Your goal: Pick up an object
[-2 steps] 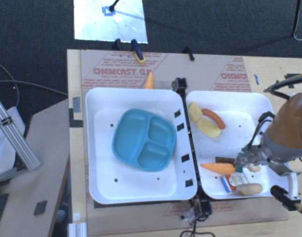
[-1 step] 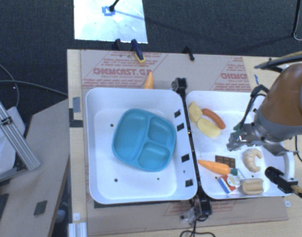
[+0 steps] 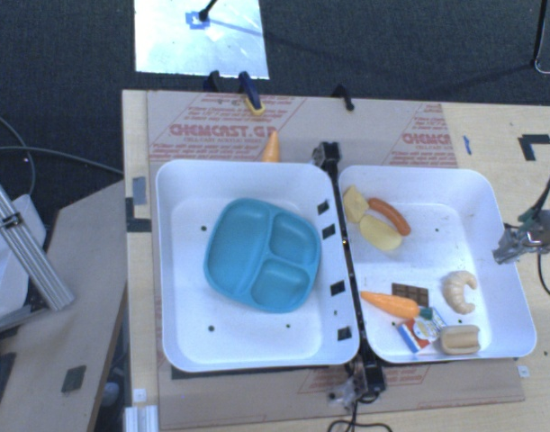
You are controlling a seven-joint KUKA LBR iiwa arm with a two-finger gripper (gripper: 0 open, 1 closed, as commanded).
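Observation:
The right white bin (image 3: 491, 196) holds several toy foods. A red sausage (image 3: 388, 214) lies beside two pale yellow pieces (image 3: 380, 232) near the bin's far left. A carrot (image 3: 391, 304), a brown chocolate bar (image 3: 410, 292), a croissant (image 3: 460, 291), a bread roll (image 3: 460, 337) and a small colourful packet (image 3: 419, 331) sit toward the near side. My gripper (image 3: 516, 245) hangs at the bin's right rim, small and partly cut off by the view's edge. It is apart from every food item, the croissant being closest.
The left white bin (image 3: 180, 241) carries a blue divided plate (image 3: 263, 254). A black hinge strip (image 3: 339, 241) runs between the bins. Another carrot (image 3: 271, 147) lies on the board behind the left bin, near a yellow clamp (image 3: 253, 100).

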